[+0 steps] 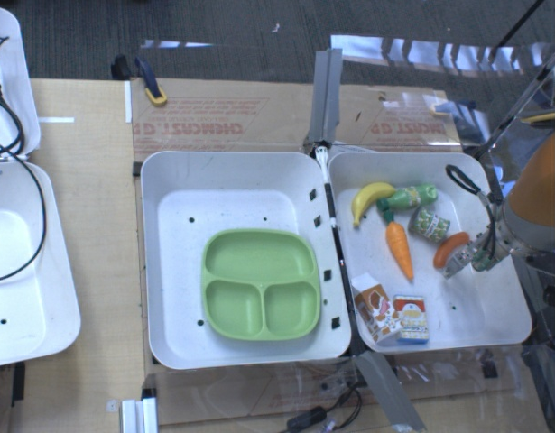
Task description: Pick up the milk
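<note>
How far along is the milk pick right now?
Not far. The milk carton lies at the near edge of the right bin, beside a small box, not lifted. The gripper hangs over the bin's far-right side, next to an orange-red toy, away from the carton. Reaching the carton, grasping and lifting all remain.

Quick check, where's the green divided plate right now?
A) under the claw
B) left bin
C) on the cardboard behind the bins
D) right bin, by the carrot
B: the green divided plate lies flat in the left bin, while the carrot is in the right bin.
</note>
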Available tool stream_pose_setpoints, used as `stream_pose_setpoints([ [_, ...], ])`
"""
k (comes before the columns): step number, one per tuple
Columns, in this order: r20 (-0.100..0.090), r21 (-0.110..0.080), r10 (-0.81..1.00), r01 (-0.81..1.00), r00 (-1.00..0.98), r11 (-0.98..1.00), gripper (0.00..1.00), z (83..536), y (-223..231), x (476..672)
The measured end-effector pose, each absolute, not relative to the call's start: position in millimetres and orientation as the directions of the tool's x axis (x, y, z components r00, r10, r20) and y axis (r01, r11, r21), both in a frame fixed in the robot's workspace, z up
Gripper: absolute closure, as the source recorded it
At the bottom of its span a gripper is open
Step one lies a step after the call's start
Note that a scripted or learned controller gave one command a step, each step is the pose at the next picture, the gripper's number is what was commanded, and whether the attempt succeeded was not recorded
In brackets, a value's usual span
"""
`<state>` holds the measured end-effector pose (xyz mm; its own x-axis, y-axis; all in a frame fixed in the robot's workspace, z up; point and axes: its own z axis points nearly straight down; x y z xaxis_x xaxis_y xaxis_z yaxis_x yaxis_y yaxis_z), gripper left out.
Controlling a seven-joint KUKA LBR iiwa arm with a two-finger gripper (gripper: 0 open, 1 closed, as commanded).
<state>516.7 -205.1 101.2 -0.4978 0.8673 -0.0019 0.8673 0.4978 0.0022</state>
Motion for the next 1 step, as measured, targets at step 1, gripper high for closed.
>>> stream_pose_setpoints([
  [1, -0.003, 0.001, 0.84, 0.84, -0.542, 0.542, 1.0, 279.9, -199.8, 513.9],
])
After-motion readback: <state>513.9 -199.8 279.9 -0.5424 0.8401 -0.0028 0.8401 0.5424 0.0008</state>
